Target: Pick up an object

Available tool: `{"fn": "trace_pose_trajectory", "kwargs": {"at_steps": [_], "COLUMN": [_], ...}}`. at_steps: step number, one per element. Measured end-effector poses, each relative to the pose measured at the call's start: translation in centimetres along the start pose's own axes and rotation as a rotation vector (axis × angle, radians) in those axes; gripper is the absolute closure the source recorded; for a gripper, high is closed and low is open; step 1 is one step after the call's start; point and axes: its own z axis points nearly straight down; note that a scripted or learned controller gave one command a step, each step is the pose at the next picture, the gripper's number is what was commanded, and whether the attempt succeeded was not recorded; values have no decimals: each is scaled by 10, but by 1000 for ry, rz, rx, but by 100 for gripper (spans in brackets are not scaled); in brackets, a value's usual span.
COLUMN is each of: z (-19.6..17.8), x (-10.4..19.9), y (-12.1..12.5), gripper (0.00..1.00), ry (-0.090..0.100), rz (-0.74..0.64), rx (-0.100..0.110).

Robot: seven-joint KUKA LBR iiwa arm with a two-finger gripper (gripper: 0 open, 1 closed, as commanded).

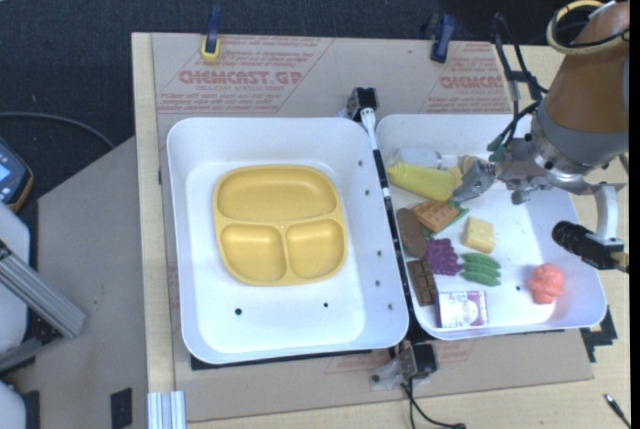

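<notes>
Both white bins (190,217) look like smooth, glossy plastic. The yellow divided tray (280,222), well to the left of the gripper (468,187), has a smooth, softly shiny plastic finish. The bench top (300,67) looks like matt printed cardboard. The small toy foods (445,257) just below the gripper appear moulded plastic. The gripper's fingers (474,181) look like dull grey metal.

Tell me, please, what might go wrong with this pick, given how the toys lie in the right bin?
The gripper sits low over a tight cluster: the yellow corn, the waffle piece and the purple grapes lie close together, so it may nudge neighbours or catch two at once. That cluster also lies near the right bin's left wall, where a finger could strike the rim.
</notes>
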Motion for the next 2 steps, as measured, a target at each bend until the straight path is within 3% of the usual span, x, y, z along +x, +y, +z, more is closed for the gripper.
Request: {"fn": "trace_pose_trajectory", "kwargs": {"at_steps": [1,2], "z": [-8,36], "x": [0,7], "y": [3,0], "gripper": [0,0], "ry": [-2,-2], "rz": [-3,-3], "rx": [-15,-13]}}
